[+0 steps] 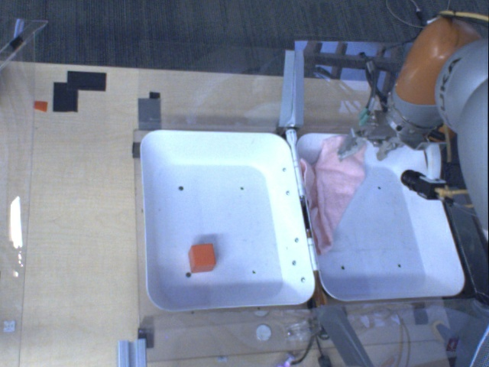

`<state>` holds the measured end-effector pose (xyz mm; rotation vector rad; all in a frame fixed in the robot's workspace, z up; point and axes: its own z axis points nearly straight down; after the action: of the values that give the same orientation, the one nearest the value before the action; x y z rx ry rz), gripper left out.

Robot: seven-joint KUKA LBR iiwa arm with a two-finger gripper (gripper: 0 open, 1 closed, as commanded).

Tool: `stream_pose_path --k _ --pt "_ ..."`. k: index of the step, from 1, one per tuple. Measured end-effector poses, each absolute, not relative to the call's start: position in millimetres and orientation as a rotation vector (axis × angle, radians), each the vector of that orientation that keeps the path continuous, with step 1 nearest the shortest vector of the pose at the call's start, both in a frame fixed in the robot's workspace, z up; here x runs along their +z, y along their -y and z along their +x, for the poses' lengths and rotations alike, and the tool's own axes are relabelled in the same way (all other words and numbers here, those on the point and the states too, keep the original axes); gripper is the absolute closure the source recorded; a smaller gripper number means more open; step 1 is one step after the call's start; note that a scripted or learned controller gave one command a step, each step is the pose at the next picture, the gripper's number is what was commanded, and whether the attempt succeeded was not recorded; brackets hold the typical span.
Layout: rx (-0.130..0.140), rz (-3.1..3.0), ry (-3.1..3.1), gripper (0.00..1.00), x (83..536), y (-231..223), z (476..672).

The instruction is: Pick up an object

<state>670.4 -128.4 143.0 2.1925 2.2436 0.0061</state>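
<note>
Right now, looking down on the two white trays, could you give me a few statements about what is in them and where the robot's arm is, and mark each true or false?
1. An orange block lies in the left bin. True.
2. A pink cloth lies in the right bin. True.
3. The pink cloth lies against the right bin's right wall. False: it lies along its left side, next to the divider between the bins.
4. The gripper hangs over the left bin. False: it is above the back of the right bin, beside the cloth's top edge.
5. The block lies near the left bin's front. True.
</note>
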Motion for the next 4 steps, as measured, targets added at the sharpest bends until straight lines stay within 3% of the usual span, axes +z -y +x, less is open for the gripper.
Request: stream_pose_path --k 1,2,3,4 --pt "0.011 2.069 -2.353 0.00 91 155 672.7" --pt "0.009 2.131 -2.300 0.00 115 120 656.3" --pt "0.012 2.053 -2.364 0.00 91 145 636.7" --pt "0.010 1.822 -2.544 0.00 91 148 653.3"
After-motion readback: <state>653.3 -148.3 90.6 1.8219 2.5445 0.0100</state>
